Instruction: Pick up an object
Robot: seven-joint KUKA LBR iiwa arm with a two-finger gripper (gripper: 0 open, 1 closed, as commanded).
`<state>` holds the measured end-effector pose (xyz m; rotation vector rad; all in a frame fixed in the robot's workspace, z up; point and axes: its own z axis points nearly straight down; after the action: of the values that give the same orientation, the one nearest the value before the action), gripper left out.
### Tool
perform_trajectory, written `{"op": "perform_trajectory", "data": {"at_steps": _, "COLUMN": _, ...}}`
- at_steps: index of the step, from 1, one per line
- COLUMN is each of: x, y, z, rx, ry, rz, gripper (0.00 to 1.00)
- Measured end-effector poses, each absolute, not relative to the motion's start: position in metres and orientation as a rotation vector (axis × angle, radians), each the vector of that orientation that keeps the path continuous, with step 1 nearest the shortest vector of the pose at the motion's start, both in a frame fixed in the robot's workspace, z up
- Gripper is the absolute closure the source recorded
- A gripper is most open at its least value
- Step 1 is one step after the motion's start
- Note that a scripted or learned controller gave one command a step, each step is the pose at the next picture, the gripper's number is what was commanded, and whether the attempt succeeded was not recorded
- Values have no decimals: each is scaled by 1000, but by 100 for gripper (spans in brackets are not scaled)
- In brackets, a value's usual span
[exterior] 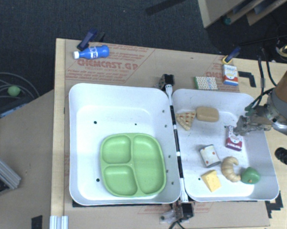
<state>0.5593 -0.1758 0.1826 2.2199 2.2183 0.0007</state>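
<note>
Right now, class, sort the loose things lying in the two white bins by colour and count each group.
Green: 2, the plate and the apple
Tan or brown: 3, the waffle, the bun, the croissant
Yellow: 1, the cheese
Red and white: 2, the packet, the small box
Total: 8

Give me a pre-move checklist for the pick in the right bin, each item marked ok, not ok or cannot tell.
1. Claw over the right bin: ok, near its far right side.
2. A target close below: ok, the red and white packet lies just under the claw.
3. Packet between the fingers: cannot tell, the arm hides the tips.
4. Neighbours apart from the packet: ok, the croissant and the small white box lie separate from it.
5. Green tray out of the way: ok, it sits in the left bin.
</note>
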Motion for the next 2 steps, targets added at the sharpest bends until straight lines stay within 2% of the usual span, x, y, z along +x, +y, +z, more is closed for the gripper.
{"op": "perform_trajectory", "data": {"at_steps": 1, "x": 559, "y": -175, "z": 182, "rx": 2221, "ry": 2220, "rz": 0, "gripper": 0}}
{"op": "perform_trajectory", "data": {"at_steps": 2, "x": 544, "y": -132, "z": 98, "rx": 2222, "ry": 2223, "rz": -1, "gripper": 0}}
